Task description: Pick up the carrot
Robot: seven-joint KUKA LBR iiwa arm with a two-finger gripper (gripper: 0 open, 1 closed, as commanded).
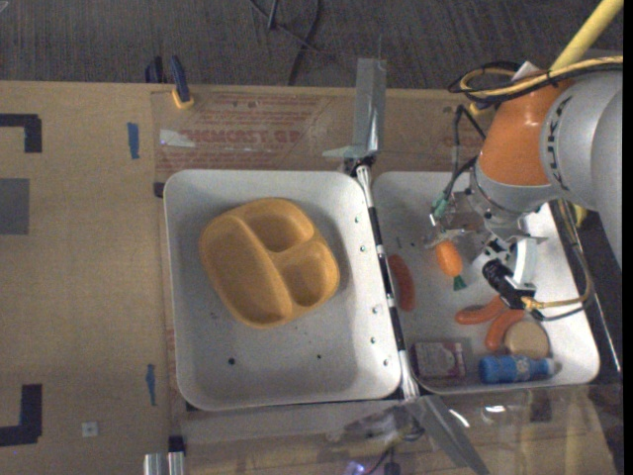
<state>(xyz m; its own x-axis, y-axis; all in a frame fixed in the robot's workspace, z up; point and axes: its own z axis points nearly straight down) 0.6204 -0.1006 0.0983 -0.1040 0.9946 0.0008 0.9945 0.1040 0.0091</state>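
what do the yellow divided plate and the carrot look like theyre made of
Yellow divided plate: probably moulded plastic, with a uniform colour, soft sheen and rounded compartment walls. Carrot: likely a plastic toy, smooth and evenly orange with a green tip, though too small to be sure.

The arm [554,137] (grey, orange-banded) reaches from the right, gripper [457,234] angled downward.

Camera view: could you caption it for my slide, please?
Gripper hovers by the carrot in the right bin.
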